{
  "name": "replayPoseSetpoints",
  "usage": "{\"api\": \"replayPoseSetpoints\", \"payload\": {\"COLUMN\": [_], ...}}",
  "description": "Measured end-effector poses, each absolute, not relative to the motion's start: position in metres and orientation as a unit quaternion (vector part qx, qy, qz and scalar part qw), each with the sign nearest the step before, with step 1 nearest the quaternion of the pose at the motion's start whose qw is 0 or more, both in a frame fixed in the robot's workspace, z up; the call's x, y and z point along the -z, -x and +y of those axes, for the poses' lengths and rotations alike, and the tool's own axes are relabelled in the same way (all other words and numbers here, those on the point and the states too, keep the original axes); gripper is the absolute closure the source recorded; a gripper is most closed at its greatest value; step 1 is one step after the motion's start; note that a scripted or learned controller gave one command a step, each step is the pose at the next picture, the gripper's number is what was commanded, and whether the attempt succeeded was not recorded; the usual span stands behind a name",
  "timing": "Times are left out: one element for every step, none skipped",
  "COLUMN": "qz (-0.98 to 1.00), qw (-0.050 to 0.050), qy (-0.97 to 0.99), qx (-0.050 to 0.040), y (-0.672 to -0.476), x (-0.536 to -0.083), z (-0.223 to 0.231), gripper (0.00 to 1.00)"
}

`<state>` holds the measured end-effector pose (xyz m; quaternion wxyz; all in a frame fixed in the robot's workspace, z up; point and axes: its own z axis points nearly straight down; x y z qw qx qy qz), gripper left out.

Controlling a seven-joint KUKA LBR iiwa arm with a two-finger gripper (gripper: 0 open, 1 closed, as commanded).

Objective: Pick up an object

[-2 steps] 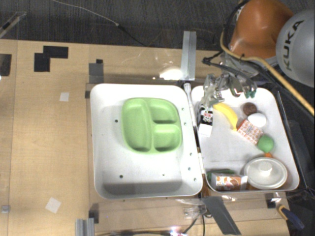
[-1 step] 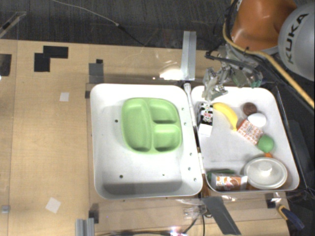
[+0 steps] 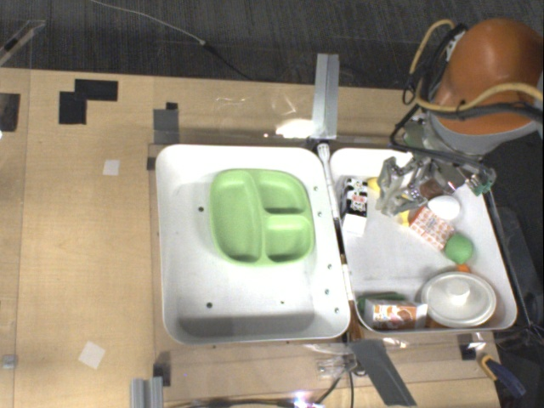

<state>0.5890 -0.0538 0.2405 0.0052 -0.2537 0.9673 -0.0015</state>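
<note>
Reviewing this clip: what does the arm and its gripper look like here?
The arm ends in a rounded orange band over a grey ring, with tan and black cables looping across it. Below hangs a gripper of bare grey metal with small dark fittings.

Even, moderately bright overhead lighting. A glare spot lies on the bench (image 3: 296, 129) at the far edge between the two bins. Soft shadow pools along the near inside wall of the left bin (image 3: 246, 317). Focus is slightly soft throughout, with mild grain over the dark floor (image 3: 212, 15).
</note>
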Motion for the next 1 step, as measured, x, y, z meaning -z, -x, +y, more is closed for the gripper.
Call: {"api": "replayPoseSetpoints", "payload": {"qz": [0.987], "qw": [0.004], "qy": [0.161], "qx": [-0.0007], "y": [-0.6302], "x": [-0.185], "z": [-0.0264], "gripper": [1.0]}}
